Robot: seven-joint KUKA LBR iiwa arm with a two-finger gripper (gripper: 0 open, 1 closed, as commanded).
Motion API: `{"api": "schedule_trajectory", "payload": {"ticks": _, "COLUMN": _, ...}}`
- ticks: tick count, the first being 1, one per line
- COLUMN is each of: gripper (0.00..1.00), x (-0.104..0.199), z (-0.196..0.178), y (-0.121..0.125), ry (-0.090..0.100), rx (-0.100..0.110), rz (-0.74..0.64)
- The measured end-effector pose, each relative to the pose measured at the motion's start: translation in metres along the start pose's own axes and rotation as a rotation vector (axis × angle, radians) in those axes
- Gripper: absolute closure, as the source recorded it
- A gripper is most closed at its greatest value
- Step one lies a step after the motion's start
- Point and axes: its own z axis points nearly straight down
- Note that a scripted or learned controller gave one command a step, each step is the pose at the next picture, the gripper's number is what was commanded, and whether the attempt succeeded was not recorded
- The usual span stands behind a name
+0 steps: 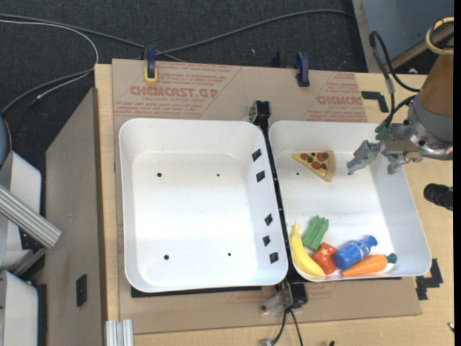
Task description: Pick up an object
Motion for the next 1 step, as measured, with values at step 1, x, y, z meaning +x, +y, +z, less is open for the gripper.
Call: {"api": "schedule_trajectory", "payload": {"ticks": 1, "gripper": 0.00, "x": 0.0341, "z": 0.1453, "y": 0.0352, "ry": 0.002, "rx": 0.002, "rz": -0.004}}
